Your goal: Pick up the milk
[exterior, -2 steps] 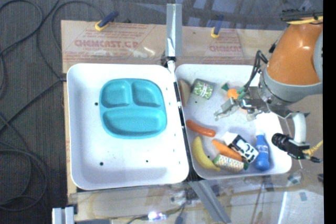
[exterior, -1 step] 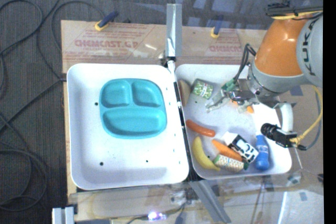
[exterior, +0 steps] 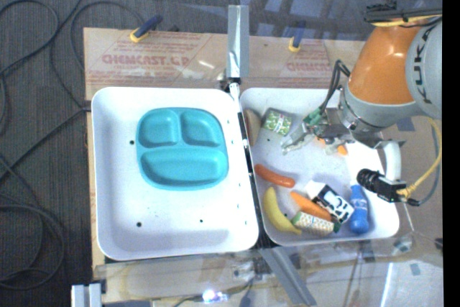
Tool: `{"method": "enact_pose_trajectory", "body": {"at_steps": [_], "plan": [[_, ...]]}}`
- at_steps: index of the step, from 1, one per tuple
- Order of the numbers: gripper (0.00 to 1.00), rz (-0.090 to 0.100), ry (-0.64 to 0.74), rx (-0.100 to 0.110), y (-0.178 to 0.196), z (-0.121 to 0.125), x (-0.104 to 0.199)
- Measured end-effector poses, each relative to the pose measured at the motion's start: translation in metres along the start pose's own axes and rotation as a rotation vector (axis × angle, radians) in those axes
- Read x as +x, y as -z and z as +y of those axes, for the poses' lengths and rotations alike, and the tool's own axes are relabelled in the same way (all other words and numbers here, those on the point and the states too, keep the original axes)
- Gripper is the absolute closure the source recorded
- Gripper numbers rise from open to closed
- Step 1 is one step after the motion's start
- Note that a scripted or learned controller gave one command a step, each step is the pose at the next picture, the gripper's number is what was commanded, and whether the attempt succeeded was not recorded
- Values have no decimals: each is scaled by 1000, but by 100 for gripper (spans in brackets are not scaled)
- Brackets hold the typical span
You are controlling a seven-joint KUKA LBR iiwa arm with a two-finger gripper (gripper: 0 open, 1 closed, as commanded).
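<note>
the milk lies at about five o'clock from the gripper; cannot tell its state.

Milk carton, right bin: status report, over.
Gripper over right bin, far half, apart from milk carton. Carton lies near front wall, untouched. Carrot and blue bottle flank it closely.

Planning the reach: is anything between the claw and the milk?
Nothing visible does. Bare bin floor lies between the claw and the milk carton. A carrot lies against the milk carton, and a blue bottle sits close beside it.
</note>
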State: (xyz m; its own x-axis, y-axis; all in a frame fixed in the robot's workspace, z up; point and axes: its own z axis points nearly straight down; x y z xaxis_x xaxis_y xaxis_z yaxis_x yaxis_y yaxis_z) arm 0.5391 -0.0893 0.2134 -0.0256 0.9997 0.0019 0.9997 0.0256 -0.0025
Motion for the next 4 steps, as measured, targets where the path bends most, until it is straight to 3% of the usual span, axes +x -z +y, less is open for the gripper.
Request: {"method": "enact_pose_trajectory", "body": {"at_steps": [1,2,3,4], "plan": [[0,1,84,1,-72,-57,-30],[0,-9,81,-19,-88,-52,-28],[0,0,241,-2,-30,34,-24],[0,0,194,0,-36,54,-53]]}}
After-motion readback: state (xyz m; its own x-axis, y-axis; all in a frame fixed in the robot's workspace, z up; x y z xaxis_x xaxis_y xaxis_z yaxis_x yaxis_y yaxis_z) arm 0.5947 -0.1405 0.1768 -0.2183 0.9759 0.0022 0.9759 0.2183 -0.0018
